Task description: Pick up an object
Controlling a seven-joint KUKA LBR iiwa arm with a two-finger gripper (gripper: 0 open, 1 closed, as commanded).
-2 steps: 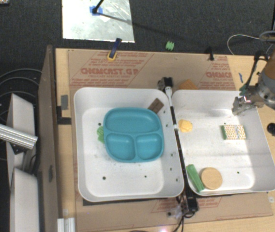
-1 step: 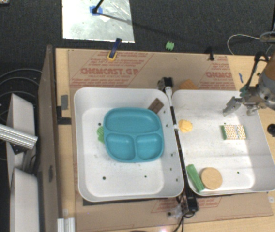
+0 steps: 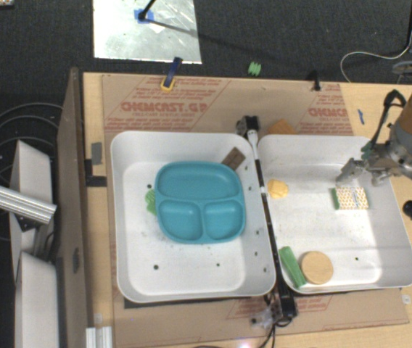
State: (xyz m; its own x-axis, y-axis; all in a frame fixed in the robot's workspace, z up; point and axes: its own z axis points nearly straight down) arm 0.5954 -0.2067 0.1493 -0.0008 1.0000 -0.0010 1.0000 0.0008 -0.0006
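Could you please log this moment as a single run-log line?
end effector: over right bin, far-right side | nearest: checkered block, just below | grasp: none visible | left bin: teal tray

Two bins sit side by side on the table (image 3: 213,100). The left bin (image 3: 130,216) holds a divided tray (image 3: 199,200) at its middle, and a small block (image 3: 233,157) lies just behind the tray's right corner. The right bin (image 3: 380,245) lies right of the tray. In it, a small lump (image 3: 278,189) rests nearest the tray; a patterned packet (image 3: 351,198) lies farther right. A round disc (image 3: 317,267) and a stick (image 3: 291,266) touching its left side lie toward the front.
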